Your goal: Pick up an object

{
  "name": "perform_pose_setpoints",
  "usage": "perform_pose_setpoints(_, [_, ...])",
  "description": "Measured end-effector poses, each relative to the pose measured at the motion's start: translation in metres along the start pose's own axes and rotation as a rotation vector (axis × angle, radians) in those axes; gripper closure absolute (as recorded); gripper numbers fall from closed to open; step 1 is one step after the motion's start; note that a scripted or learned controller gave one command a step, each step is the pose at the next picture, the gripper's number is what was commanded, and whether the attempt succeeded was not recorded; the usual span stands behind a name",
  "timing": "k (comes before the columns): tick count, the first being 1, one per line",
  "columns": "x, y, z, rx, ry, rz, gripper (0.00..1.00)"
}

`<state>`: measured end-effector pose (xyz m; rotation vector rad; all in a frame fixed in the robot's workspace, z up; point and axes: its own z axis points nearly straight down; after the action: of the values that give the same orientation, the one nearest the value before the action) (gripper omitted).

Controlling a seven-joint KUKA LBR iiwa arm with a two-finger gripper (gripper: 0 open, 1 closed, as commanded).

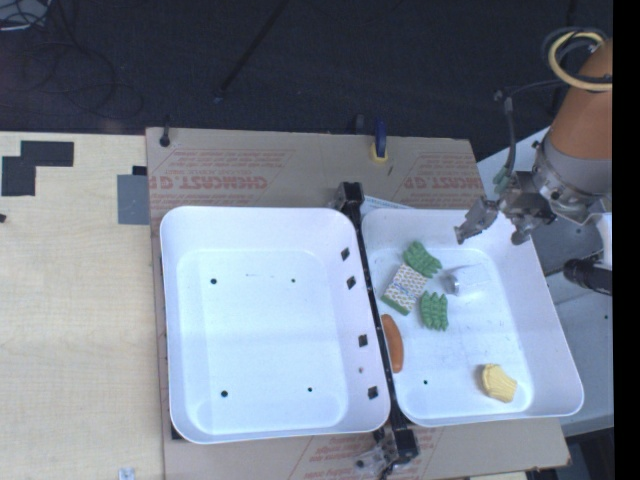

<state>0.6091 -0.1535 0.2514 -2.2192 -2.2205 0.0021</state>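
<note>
Camera view: nothing picked yet, the tool [497,220] hangs with fingers spread and nothing between them over the far edge of the right bin [560,368], so approach, descent and grasp are all left. Candidate objects sit below and in front of the tool in that bin: two green pieces [421,259] [433,310], a checkered block [405,288] and a small grey thing [450,282] closest, an orange stick [393,343] further off by the divider, a yellow lump [499,382] at the near corner. Arm [580,138] comes in from the right, wrist angled down toward the bin; left bin [180,368] is well away on the surface [70,318].
</note>
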Motion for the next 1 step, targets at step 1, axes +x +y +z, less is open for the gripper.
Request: perform_pose_setpoints(1, [-0.0003, 0.0001, -0.0098, 0.001, 0.001, -0.001, 1.00])
